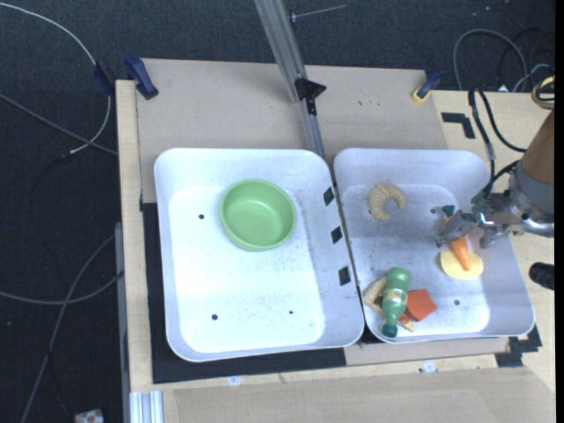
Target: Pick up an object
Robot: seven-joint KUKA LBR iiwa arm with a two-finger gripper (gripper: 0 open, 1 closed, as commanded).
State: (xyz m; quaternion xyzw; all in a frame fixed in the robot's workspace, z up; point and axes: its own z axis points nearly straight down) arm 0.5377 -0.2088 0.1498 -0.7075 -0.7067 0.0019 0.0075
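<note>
My gripper (445, 226) reaches in from the right and hangs over the right bin (502, 300), low over its right half. Its two dark fingers stand apart, open, and I see nothing between them. Just below it, an orange cone-shaped piece (460, 254) rests on a yellow disc (467, 269); whether a finger touches the piece is unclear. A tan croissant (386, 200) lies to the gripper's left, near the bin's back. At the front of the bin a green bottle (395, 291), an orange block (421, 305) and a small yellow piece (374, 293) lie bunched together.
The left bin (189, 320) holds a green bowl (257, 214) near its back. A metal pole (284, 44) slants down to the seam between the bins. Black cables (486, 122) trail near the arm at the right. Blue and yellow clamps sit at the board's back corners.
</note>
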